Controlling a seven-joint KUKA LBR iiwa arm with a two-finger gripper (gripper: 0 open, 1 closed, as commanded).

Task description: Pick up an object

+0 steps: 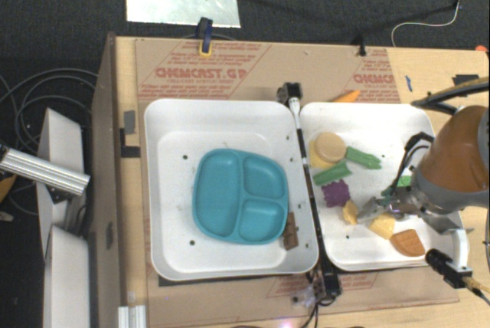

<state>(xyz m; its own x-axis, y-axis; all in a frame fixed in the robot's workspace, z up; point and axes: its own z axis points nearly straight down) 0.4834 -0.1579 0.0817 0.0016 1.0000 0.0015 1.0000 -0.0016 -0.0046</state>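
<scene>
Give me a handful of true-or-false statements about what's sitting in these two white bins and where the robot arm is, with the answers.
1. A blue divided plate lies in the left bin. True.
2. The toy food pieces are in the same bin as the plate. False: the purple piece, the green piece and the others lie in the right bin.
3. The arm is over the left bin. False: it is over the right bin, and its gripper is low among the food pieces.
4. A round tan piece lies near the divider between the bins. True.
5. The plate is piled with food. False: its compartments look bare.
</scene>
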